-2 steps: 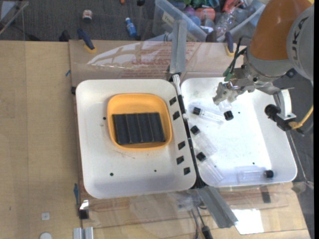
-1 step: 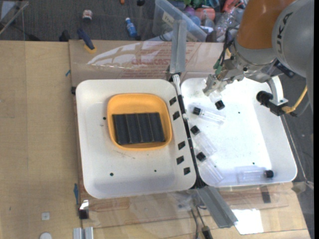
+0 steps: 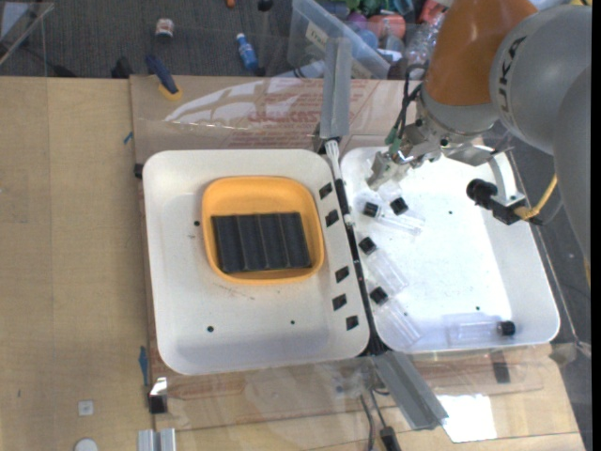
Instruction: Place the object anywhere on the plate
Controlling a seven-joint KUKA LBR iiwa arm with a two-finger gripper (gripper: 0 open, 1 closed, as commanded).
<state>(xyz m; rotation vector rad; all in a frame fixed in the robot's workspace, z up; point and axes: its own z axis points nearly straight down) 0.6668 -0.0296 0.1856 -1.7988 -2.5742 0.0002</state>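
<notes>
Orange plate (image 3: 218, 201) sits in left bin (image 3: 169, 252), a dark ribbed rectangular block (image 3: 261, 242) lying flat on it, centred. Gripper (image 3: 392, 158) hangs over upper left corner of right bin (image 3: 526, 280), well apart from the plate. Cannot tell its state. Small black clips (image 3: 398, 205) and clear plastic pieces (image 3: 467, 329) scattered in right bin.

Toy-filled clear tub (image 3: 324, 12) behind bins

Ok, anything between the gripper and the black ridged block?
Only the bins' adjoining rims and their black clips. The gripper hangs over a far corner of the right bin; the block lies on the yellow plate in the left bin.
</notes>
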